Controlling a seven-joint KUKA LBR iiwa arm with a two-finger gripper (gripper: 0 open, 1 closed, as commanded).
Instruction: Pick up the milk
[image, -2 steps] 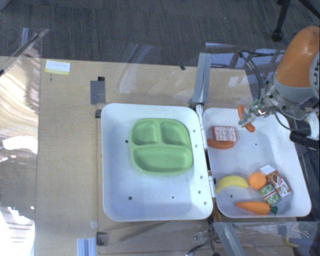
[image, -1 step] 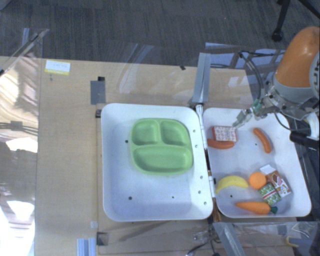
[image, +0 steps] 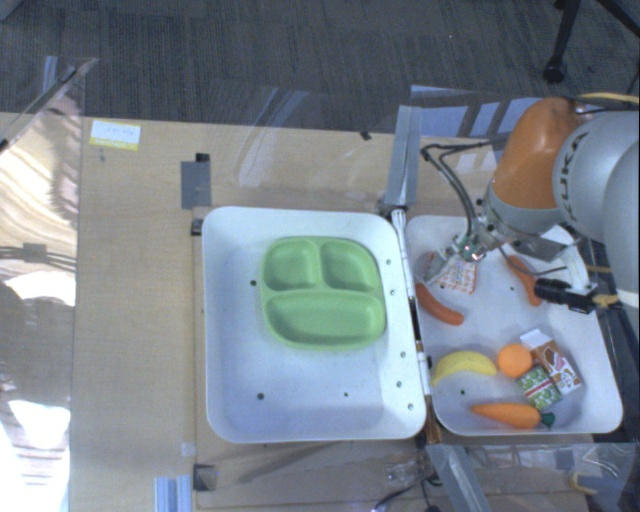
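On the left stretch of the pale wooden bench stood the left white bin, and in it a light green plastic plate with three compartments, lying flat toward the far side.

In the right white bin, close to its near-left wall, a small red-and-white milk carton sat at the far left corner, right under the gripper. The carton looked tilted, its long axis running roughly from far-left to near-right, though I could not make out which end was the top. Just below it lay an orange-red sausage-shaped toy on a slant. Nearer the front edge were a yellow banana-like piece, a round orange fruit, an orange carrot with a green tip, and a second small carton, red and green, lying on its side.

The grey arm with its orange band reached in from the right. Whether the fingers were spread or closed, or touching the milk carton, I could not tell.
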